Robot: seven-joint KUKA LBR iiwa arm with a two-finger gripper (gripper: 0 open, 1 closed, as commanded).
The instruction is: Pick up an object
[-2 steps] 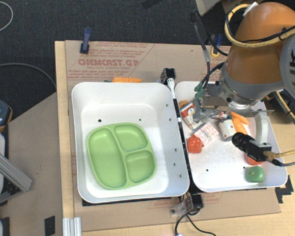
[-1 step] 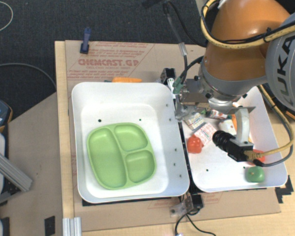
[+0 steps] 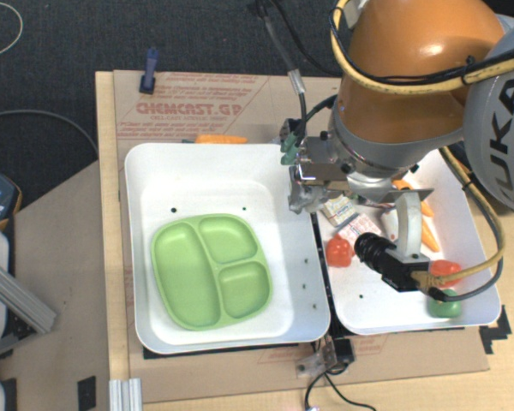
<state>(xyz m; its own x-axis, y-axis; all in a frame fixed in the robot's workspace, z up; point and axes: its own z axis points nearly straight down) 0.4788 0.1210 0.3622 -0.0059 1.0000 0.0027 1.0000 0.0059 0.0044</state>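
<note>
My gripper (image 3: 341, 197) hangs low over the back left part of the right bin (image 3: 394, 319), under the big orange wrist band. Below it lie a pale printed packet (image 3: 351, 221) and a small red object (image 3: 337, 252). To the right are a white curved piece (image 3: 404, 221) and an orange carrot-like stick (image 3: 429, 229). A red piece (image 3: 446, 269) and a green piece (image 3: 446, 306) sit near the bin's front right corner. Nothing shows between the gripper and these things.
The left bin (image 3: 146, 187) holds a green divided plate (image 3: 211, 269). An orange strip (image 3: 221, 140) lies by that bin's back rim. A blue clip (image 3: 148, 71) rests on the cardboard sheet behind the bins. The arm covers the back of the right bin.
</note>
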